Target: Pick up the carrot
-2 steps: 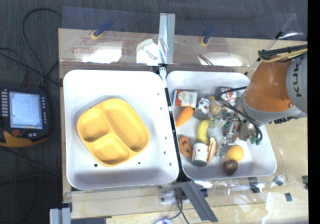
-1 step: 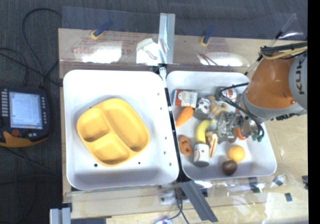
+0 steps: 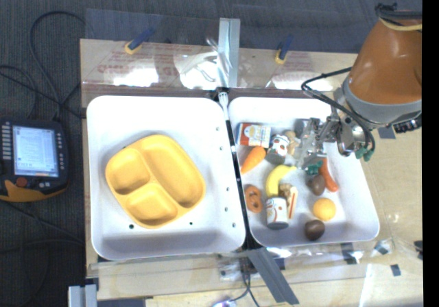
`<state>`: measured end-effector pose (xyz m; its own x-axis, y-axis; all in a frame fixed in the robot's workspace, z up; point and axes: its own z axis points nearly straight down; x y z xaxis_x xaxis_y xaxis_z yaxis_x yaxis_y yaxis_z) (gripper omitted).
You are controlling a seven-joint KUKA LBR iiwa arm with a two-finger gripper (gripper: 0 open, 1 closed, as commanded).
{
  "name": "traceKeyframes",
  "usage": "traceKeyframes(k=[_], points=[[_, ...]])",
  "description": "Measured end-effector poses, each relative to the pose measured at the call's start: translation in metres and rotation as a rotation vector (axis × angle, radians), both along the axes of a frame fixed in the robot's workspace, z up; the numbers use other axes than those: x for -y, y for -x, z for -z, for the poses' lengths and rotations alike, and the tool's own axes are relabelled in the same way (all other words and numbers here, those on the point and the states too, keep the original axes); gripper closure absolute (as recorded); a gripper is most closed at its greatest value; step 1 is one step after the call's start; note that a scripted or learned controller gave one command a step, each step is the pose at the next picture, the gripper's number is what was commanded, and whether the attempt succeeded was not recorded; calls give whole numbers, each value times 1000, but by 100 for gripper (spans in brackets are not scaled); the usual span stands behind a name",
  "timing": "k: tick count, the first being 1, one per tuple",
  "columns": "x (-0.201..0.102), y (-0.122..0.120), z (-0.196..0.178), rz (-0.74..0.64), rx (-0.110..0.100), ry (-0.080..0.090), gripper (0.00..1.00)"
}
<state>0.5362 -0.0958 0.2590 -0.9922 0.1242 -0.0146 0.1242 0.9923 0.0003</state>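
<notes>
Hovering low over right bin (image 3: 367, 220), gripper (image 3: 312, 151) sits among the clutter near bin middle; can't tell whether its parts are spread or closed, too blurry. Nothing visibly held. Carrot (image 3: 252, 159) lies left of gripper, apart from it, near bin's left wall, just below a red-white carton (image 3: 254, 135). Carrot long axis runs diagonal, thick end up-right, tip pointing down-left. Banana (image 3: 278, 177) between carrot and gripper, lower. Second orange piece (image 3: 330, 177) lies right of gripper. Left bin (image 3: 99, 230) holds yellow divided tray (image 3: 154, 179). Arm (image 3: 384, 66) enters from right.
</notes>
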Motion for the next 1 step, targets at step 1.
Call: traceKeyframes(k=[1], points=[[8, 1, -160, 122, 0, 0, 100]])
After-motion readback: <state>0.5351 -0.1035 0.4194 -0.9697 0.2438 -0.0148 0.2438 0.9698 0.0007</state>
